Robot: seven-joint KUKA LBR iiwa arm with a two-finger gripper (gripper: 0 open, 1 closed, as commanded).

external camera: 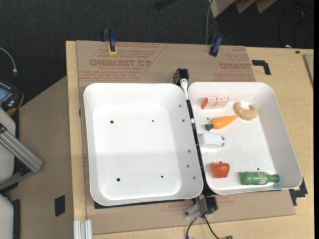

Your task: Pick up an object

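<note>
- Two white bins sit side by side on the desk (149, 218). The left bin (99, 183) offers nothing to pick; every candidate lies in the right bin (284, 133).
- Contents of the right bin: a small red and white box (215, 102) near the far rim; a curled bread roll (246, 111) just beside it to the right; a carrot (222, 122) lying at a slant below the box; a small white block (210, 141) close to the wall shared with the left bin; a red pepper, or possibly a tomato (220, 169), since the view is too coarse to settle it; a green bottle (259, 178) lying on its side near the front rim.
- Tool: state unrecorded, you cannot tell whether it is released or clenched, so treat the grasp as not yet begun.
- Suggested target: the carrot or the bread roll. Both stand clear of the walls and apart from their neighbours.
- For the carrot, set the fingers across its short width, not along its length.
- Avoid the white block first: it sits near the shared wall, leaving little room for one finger.
- The bottle will likely roll; close across its body if you choose it.
- Come straight down, close, then lift and check that the thing rises too.
</note>
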